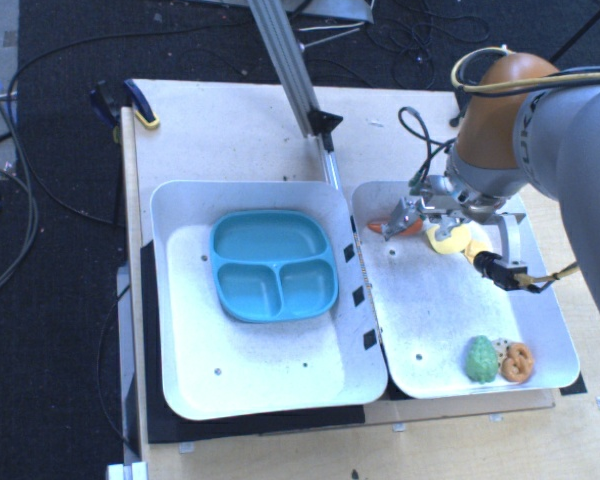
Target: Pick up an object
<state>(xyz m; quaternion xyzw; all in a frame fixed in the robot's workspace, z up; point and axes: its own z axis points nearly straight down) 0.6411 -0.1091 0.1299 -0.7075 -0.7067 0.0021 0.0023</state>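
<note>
My gripper (408, 214) hangs low over the far left part of the right bin (435, 318). A small orange-red object (385, 228) lies right at its tip, partly covered by it. I cannot make out whether the object is gripped or only lying on the bin floor. Just right of it, under the wrist, is a yellow object (450, 239). In the bin's near right corner a green lumpy object (482, 359) lies beside a brown pretzel-like one (517, 362).
The left bin (180, 358) holds a blue divided plate (275, 265). A slanted metal pole (285, 53) comes down to the far edge between the bins. A cable and a black-yellow part (510, 273) trail off the wrist over the right bin.
</note>
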